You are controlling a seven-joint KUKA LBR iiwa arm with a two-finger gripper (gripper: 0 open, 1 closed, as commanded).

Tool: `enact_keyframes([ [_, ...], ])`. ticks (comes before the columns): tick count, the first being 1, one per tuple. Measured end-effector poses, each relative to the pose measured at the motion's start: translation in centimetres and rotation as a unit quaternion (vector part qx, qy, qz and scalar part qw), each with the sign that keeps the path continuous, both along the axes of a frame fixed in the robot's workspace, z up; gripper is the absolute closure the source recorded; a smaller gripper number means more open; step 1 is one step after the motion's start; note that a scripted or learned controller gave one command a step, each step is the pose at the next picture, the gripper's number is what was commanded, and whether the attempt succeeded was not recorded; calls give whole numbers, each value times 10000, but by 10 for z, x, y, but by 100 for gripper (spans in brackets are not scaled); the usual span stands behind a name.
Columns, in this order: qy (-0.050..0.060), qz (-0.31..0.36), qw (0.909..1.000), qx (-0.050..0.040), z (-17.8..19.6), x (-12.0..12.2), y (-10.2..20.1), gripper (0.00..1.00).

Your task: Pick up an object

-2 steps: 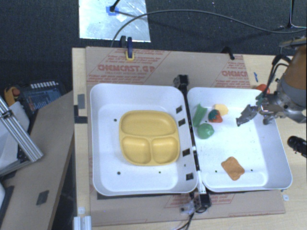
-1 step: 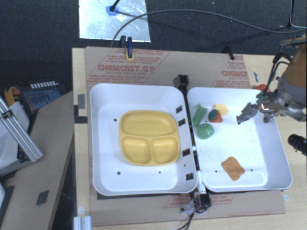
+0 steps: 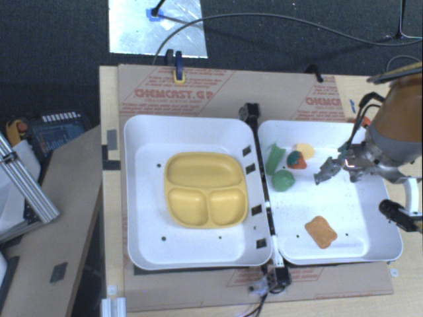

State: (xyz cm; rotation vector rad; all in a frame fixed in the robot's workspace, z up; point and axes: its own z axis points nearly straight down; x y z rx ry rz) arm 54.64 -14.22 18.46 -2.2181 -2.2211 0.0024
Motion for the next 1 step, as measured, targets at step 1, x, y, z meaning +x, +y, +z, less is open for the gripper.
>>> enact_keyframes([
  [1, -2, 0, 10000, -1, -62, -2, -2, 0],
])
